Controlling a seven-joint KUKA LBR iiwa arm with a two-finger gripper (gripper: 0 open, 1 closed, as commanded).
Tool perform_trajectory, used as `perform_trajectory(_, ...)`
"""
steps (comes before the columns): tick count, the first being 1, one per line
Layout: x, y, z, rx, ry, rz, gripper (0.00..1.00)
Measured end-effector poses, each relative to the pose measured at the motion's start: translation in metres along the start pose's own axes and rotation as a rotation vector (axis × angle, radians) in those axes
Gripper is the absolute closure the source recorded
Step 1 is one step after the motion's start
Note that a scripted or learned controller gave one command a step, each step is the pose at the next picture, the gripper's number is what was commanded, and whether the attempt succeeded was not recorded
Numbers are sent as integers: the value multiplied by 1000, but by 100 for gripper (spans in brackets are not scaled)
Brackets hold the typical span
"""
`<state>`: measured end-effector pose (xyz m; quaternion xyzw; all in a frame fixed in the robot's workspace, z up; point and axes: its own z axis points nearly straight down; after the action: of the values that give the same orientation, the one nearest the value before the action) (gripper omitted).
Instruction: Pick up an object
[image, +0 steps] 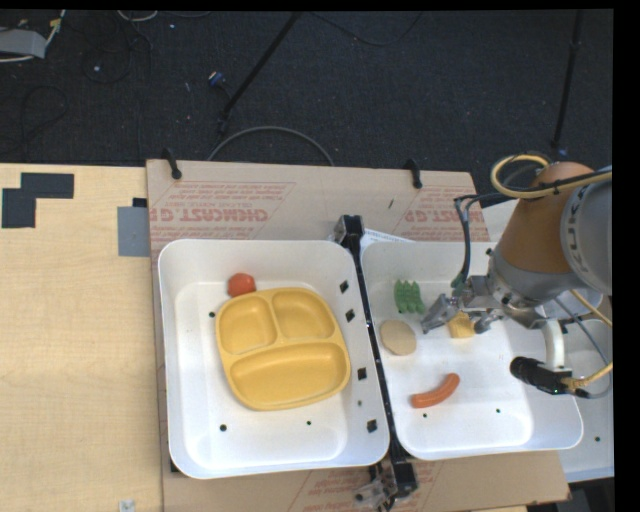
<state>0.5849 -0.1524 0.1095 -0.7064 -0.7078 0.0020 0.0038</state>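
Observation:
My gripper (459, 319) is low in the right bin (500, 440), near its middle right, reaching in from the right. It is open, with a grey finger on each side of a small yellow block (461, 328) that lies on the bin floor. Left of it lie a green ridged piece (407, 296) and a round beige piece (399, 337). An orange sausage shape (435, 391) lies in front of the gripper, towards the near side of the bin.
The left bin (190, 400) holds a yellow divided plate (284, 346) and a small red ball (241, 284) at the plate's far left corner. A black divider (365, 340) separates the two bins. The right bin has free floor along its near edge.

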Motion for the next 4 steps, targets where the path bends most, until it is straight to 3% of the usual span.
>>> perform_trajectory(1,-2,2,18,-13,-8,3,0)
perform_trajectory(2,0,0,12,-4,-2,3,100)
perform_trajectory(4,3,-8,-106,-12,-3,0,100)
